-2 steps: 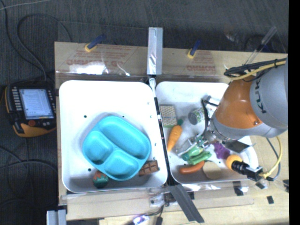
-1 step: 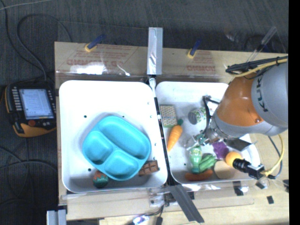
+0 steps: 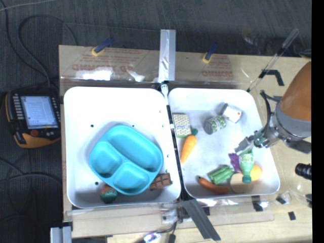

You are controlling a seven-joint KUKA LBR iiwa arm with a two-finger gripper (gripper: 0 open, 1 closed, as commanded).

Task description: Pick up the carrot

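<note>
Two white bins sit side by side on the bench. The left bin (image 3: 76,135) holds one blue divided tray (image 3: 126,158), with one small red-and-green toy (image 3: 107,193) at the tray's 7 o'clock and one brown block (image 3: 161,181) at its 4 o'clock. In the right bin (image 3: 253,105) there is one carrot (image 3: 188,146), lying near the dividing wall at about 9 o'clock of that bin, its green top pointing up toward one small patterned box (image 3: 181,123) just beside it. One green can (image 3: 216,124) and one white piece (image 3: 232,114) lie toward 12 o'clock. A cluster of toy foods (image 3: 228,177) fills the 5 o'clock corner. The gripper (image 3: 247,145) hangs at 3 o'clock of the right bin, above that cluster and well apart from the carrot; whether it is released or clenched cannot be told
</note>
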